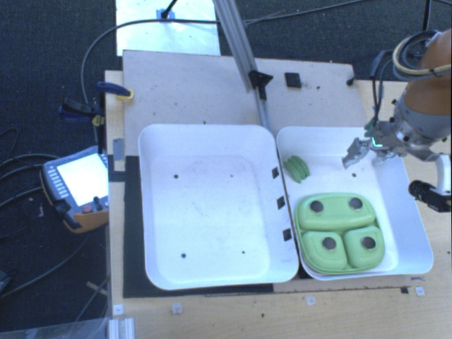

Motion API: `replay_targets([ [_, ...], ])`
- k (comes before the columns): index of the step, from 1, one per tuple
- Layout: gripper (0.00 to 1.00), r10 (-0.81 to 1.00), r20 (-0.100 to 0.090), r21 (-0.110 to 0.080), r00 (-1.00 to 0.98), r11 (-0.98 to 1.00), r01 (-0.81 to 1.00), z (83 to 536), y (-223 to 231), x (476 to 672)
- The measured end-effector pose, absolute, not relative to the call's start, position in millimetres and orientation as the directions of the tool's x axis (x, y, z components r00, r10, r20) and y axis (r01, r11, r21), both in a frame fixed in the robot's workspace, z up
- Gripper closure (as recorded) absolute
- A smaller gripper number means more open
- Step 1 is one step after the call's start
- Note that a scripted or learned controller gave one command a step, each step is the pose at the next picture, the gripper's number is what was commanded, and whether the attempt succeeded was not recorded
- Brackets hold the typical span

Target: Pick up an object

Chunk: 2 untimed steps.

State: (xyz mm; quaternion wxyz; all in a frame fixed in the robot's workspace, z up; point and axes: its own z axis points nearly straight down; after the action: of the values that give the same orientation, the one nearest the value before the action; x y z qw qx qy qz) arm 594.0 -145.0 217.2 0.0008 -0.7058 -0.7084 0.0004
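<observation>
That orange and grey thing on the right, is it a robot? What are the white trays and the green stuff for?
Yes, it is a robot arm, and a program moves it. At its tip is a gripper with two fingers for picking things up. The camera sits above the bench and looks down at a slant, so you see everything from overhead. On the bench are two shallow white trays: the left tray and the right tray. In the right one lie a big green block with dark dots and a small green ribbed piece. The gripper hangs over the right tray and holds nothing yet.
</observation>
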Motion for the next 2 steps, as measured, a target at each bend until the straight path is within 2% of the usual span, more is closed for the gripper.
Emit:
replay_targets([
  [1, 0.00, 1.000, 0.000, 0.002, -0.004, 0.004, 1.000, 219, -145, 594.9],
  [2, 0.00, 1.000, -0.001, 0.000, -0.001, 0.001, 1.000, 176, -151, 595.9],
])
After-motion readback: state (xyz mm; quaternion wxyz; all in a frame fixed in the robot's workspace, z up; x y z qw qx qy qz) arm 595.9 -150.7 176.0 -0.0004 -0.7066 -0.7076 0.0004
